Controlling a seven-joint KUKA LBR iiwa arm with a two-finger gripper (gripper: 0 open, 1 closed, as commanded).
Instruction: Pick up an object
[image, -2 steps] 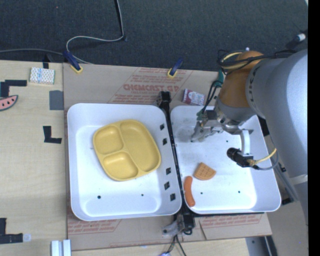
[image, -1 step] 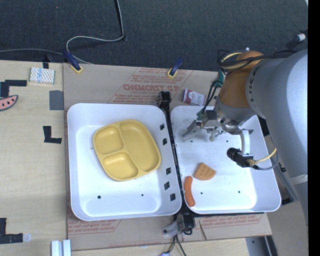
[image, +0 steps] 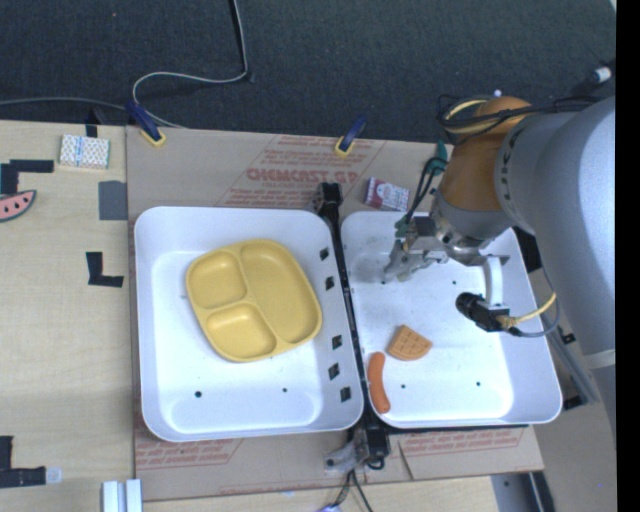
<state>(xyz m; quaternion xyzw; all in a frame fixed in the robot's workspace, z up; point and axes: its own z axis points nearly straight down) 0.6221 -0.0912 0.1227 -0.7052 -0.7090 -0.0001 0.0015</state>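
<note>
Orange and slim, a toy sausage (image: 378, 382) lies at the lower left of the right bin (image: 520, 400), close to its near rim. Just above and to the right of it sits a tan waffle-like wedge (image: 408, 344), apart from the sausage. Farther up, the pincer (image: 392, 272) hangs low over the bin's bare upper-left floor; whether it is wide or narrow I cannot tell. In the left bin (image: 170, 400) rests a yellow divided plate (image: 253, 298). A small packet (image: 384, 194) lies on the table beyond.

Right bin (image: 520, 395) floor lies open around the waffle (image: 409, 344) (sausage (image: 378, 381) hugs the left wall).
</note>
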